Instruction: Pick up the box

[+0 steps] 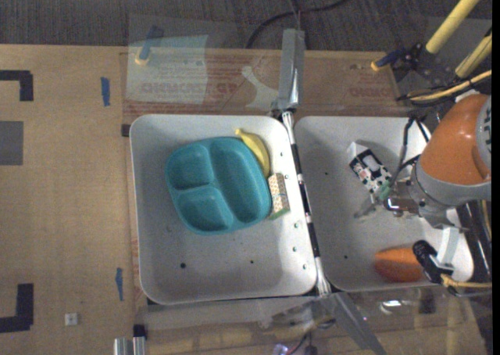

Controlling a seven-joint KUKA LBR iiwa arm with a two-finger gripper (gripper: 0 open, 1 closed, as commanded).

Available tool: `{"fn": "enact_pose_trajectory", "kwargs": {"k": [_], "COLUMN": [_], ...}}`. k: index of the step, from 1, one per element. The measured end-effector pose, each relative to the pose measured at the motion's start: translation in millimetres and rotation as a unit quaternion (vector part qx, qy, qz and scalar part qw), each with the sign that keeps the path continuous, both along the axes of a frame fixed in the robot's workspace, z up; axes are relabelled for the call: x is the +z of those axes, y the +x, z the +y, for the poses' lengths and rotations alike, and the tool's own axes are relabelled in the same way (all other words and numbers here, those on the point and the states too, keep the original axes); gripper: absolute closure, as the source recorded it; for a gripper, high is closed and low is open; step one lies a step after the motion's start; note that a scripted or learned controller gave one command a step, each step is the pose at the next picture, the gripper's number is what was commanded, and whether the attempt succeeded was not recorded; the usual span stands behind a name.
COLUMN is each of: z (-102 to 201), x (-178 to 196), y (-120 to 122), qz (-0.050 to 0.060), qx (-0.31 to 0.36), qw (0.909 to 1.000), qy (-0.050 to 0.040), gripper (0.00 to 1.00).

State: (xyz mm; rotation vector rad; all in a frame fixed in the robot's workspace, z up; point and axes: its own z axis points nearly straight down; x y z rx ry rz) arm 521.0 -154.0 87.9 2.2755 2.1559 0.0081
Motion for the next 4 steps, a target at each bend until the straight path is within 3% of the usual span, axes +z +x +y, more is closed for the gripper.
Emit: {"fn": "enact_pose_trajectory", "kwargs": {"k": [1,2,3,4], "z": [-5,-14,-38,26], "x": [11,1,141,0], "y": [0,-39,-30,-23], "qz": [-0.002,-0.001,0.004,0.001], "qx": [-0.004,-0.280,-0.239,-0.151], "qw": [1.0000,0.9601,0.9711,0.9885], "qy": [-0.0030,0.0033,0.0015,0.0026], "gripper": [1.00,1.00,1.00,1.00]}}
